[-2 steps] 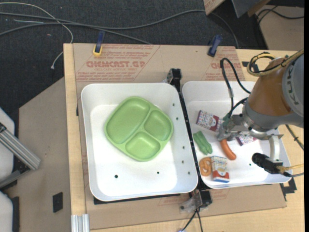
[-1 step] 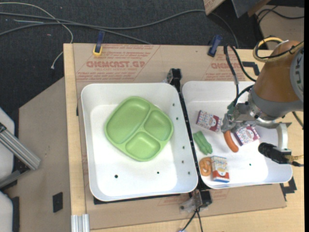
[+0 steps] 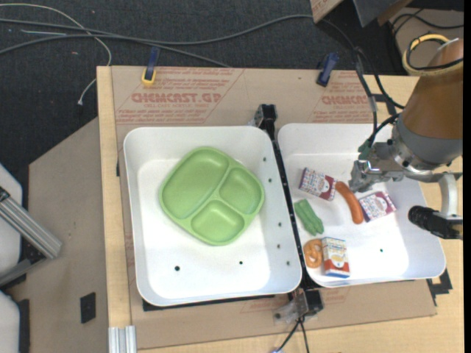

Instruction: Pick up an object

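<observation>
Nothing lifted yet: gripper low in right bin beside sausage and cartons, jaw state impossible to tell, pick remaining.

One fixed camera looks down slantwise on both white bins from above.

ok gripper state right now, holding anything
gripper: cannot be told; it sits low in the right bin beside the orange sausage.
</observation>
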Available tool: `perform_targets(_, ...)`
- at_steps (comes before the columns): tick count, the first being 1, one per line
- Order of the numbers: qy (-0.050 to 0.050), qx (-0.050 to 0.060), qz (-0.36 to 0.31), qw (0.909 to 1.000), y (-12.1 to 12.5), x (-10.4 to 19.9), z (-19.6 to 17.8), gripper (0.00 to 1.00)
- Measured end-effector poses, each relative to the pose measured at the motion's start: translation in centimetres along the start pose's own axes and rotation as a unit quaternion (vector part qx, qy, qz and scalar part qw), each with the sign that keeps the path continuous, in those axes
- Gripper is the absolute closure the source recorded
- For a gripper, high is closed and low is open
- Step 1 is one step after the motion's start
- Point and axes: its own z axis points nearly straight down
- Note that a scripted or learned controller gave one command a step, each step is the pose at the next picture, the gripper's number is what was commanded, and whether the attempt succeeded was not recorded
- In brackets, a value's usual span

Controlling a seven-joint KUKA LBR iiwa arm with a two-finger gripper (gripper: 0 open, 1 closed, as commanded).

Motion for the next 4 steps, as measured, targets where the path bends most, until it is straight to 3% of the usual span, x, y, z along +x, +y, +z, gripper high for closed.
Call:
perform_targets(2, 0.000, 0.000, 0.000, 1.0000, 0.5, 0.6, -7.7, 1.00)
perform_targets(4, 0.002, 0.005, -0.002, 1.0000, 0.3, 11.6, -3.9, 1.00)
